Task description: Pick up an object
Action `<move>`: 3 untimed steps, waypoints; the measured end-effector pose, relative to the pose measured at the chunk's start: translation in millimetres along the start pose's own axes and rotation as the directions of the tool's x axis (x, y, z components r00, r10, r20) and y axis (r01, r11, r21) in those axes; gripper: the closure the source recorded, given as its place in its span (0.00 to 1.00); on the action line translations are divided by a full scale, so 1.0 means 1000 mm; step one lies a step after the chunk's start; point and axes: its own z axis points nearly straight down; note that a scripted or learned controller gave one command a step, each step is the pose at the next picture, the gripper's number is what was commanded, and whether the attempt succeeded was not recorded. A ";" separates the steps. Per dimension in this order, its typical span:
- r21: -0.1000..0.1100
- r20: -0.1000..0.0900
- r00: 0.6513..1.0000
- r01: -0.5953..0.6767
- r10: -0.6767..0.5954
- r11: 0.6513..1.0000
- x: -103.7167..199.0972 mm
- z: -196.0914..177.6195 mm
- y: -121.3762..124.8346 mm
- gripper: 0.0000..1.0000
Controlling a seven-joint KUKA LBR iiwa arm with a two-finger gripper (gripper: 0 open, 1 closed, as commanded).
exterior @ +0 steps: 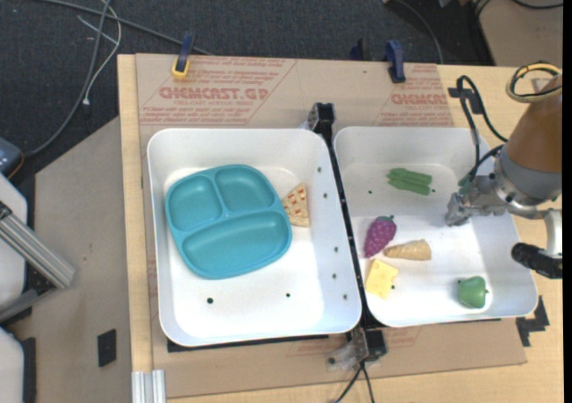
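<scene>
From the camera view above the bench, two white bins sit side by side. The left bin (179, 303) holds a teal divided plate (229, 219), with a pizza slice toy (298, 205) just beside the plate's right edge.

The right bin (429, 307) holds five small toys. A green bean pod (409, 180) lies at the far side. A purple grape bunch (380, 233) sits toward the bin's left, with a cone-shaped tan piece (408, 251) just to its right. A yellow cheese wedge (382, 279) lies nearer, below those two. A green pepper (472, 292) rests in the near right corner.

The arm reaches in from the right, and its gripper (459, 212) hangs over the right bin's bare floor, right of the bean pod and apart from every toy. Nothing sits between its fingers; how wide they stand I cannot tell.
</scene>
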 end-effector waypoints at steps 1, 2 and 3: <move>-0.007 0.004 1.000 0.001 -0.001 1.000 -0.001 -0.064 0.006 1.00; -0.004 0.003 1.000 0.002 -0.002 1.000 0.006 -0.110 0.009 1.00; -0.004 0.003 1.000 0.001 -0.001 1.000 0.012 -0.155 0.007 1.00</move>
